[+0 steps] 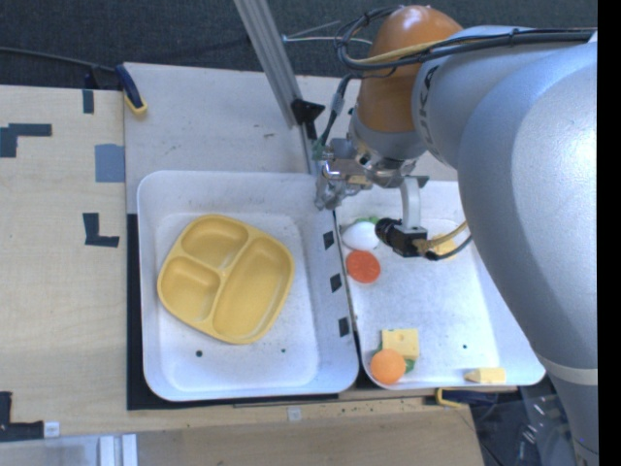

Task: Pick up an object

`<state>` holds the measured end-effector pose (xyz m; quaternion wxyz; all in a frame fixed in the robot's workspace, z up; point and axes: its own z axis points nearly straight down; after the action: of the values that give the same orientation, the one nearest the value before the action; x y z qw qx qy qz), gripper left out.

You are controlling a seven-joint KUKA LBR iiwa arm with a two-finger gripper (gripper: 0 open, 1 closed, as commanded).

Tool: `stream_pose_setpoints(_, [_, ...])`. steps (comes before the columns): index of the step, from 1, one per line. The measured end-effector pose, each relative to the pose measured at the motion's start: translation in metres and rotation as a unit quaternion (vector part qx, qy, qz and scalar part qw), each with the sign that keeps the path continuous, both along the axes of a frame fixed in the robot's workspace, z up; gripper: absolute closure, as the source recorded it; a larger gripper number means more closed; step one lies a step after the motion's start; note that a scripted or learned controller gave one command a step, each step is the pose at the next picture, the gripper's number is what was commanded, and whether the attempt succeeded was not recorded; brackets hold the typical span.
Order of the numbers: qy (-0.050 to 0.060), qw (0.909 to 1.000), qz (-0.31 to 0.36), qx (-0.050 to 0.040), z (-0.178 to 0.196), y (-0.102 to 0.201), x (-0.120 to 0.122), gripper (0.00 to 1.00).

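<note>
My gripper (333, 190) hangs over the far end of the divider between the two bins, under the orange band of the wrist. Just right of it, in the right bin (456, 309), lies a white egg-shaped object (359, 234), with a red-orange round piece (364, 266) right below it. Nearer the front edge sit a yellow block (401, 342) and an orange ball (387, 366) touching it. A small yellow piece (484, 376) lies at the front right corner. I see nothing held in the gripper.
A yellow divided plate (226, 277) lies in the left bin (170, 357). A black part with a yellow cable (412, 241) hangs off the arm beside the white object. A slanted metal rail (270, 51) rises behind the bins. The arm's bulk covers the right bin's far right side.
</note>
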<state>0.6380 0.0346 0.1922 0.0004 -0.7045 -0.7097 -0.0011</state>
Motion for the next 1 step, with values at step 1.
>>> stream_pose_setpoints(1, [0.005, 1.0, -0.003, -0.0012, -0.0046, 0.0087, -0.08, 1.0])
